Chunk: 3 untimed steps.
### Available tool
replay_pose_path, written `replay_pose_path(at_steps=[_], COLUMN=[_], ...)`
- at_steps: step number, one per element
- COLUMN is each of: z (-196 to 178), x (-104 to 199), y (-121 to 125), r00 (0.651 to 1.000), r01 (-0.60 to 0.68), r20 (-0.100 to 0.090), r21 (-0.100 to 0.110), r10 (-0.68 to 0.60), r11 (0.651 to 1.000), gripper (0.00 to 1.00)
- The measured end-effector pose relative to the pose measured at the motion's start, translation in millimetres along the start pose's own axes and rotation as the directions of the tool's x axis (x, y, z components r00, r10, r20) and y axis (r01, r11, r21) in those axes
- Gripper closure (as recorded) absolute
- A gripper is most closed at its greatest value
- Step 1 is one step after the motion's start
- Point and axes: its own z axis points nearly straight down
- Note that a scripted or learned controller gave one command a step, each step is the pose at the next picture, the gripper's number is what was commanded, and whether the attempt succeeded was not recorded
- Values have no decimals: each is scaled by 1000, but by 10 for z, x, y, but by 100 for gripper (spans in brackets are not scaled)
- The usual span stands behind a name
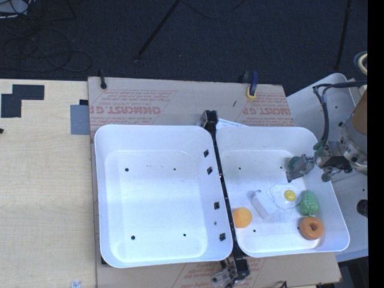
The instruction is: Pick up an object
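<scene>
Bench (42, 179): pale wood, with a cardboard sheet (150, 104) under both bins.
Left bin (108, 161): shallow, white, I see only small dark marks on its floor.
Right bin (264, 140): shallow, white, all the objects lie toward its near right part.
Arm (360, 116): reaches in from the right edge, over the right rim of the right bin.
Gripper (298, 167): low over the right bin, just above the fried-egg toy; I cannot tell whether it is spread or closed, and I see nothing between its tips.
Fried-egg toy (286, 196): flat, white with yellow yolk, probably hard to get under.
Clear piece (260, 204): pale, touching the egg's left side; likely slippery.
Green toy (309, 203): knobbly, just right of the egg; I judge it light, and the best pick, taken across its narrow width.
Doughnut toy (311, 227): brown ring near the front right corner; grip across the ring.
Orange ball (242, 217): beside the divider; round, likely to roll off.
</scene>
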Motion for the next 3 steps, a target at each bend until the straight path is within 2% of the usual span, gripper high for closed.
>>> replay_pose_path(at_steps=[1,2,3], z=[1063,1903,1886], x=[-422,-224,225], y=[992,1210,1420], r00=[1000,1000,1000], r01=[4,2,3], r20=[3,-3,-1], r21=[-7,2,0], r10=[-4,-2,-3], r11=[1000,1000,1000], gripper=[0,0,0])
